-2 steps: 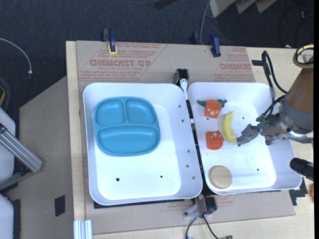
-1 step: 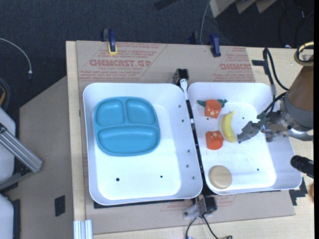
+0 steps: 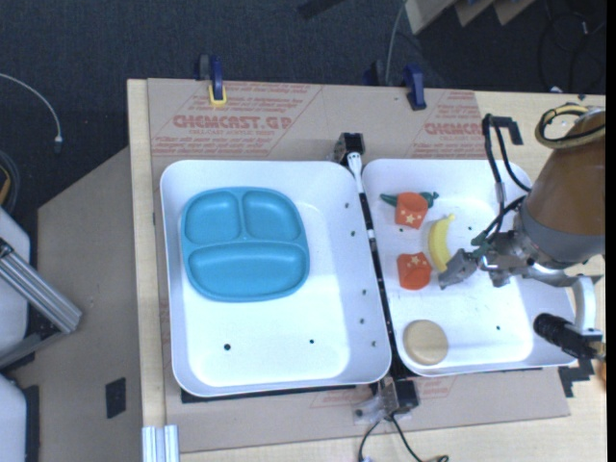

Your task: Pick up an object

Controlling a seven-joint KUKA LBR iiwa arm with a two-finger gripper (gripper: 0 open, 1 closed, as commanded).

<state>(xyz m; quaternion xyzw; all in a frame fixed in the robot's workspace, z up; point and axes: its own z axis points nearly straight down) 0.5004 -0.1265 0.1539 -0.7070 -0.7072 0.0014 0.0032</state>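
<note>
Two shallow white bins are set side by side on the desk [image 3: 144, 258], so that objects stay contained and within the arm's reach from the right. The left white bin [image 3: 289, 345] is occupied by a blue three-compartment plastic plate [image 3: 246, 243] in its upper left part. The candidates for picking are gathered in the right white bin [image 3: 481, 345]: an orange-red strawberry-like toy with a green stalk [image 3: 412, 209], a small yellow banana toy [image 3: 440, 240] just beside it, a red rounded toy [image 3: 414, 270] below, and a beige round disc [image 3: 425, 342] near the front rim. The end effector [image 3: 456, 269] is lowered into the right bin, close beside the banana and the red toy, presumably to approach one of them. Nothing is seen gripped, and whether it is released or clenched cannot be told.
</note>
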